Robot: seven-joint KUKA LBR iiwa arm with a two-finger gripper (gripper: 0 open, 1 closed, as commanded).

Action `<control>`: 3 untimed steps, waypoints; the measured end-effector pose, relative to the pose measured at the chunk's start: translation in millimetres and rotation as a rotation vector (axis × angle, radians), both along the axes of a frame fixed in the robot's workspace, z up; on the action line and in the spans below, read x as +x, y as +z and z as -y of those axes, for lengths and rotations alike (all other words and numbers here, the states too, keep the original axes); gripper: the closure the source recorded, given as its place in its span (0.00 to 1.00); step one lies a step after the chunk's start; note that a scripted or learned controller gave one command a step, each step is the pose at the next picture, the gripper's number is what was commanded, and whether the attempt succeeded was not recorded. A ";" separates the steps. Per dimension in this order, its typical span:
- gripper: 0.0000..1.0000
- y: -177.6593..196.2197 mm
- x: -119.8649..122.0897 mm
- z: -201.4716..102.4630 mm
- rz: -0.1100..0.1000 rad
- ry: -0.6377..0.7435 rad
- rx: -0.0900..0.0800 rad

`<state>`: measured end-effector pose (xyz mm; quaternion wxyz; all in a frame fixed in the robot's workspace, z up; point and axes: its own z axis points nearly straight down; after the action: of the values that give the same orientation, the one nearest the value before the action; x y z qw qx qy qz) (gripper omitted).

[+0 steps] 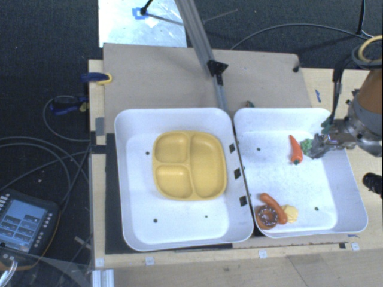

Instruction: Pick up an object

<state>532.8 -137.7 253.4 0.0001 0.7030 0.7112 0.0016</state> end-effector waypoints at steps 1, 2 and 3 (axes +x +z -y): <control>1.00 -2.6 1.1 -45.4 -0.001 -0.001 -0.001; 1.00 -15.9 8.9 -95.7 -0.002 -0.001 0.000; 1.00 -6.9 17.6 -149.2 0.000 0.000 0.000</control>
<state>550.4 11.5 246.5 -0.0001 0.7029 0.7113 0.0015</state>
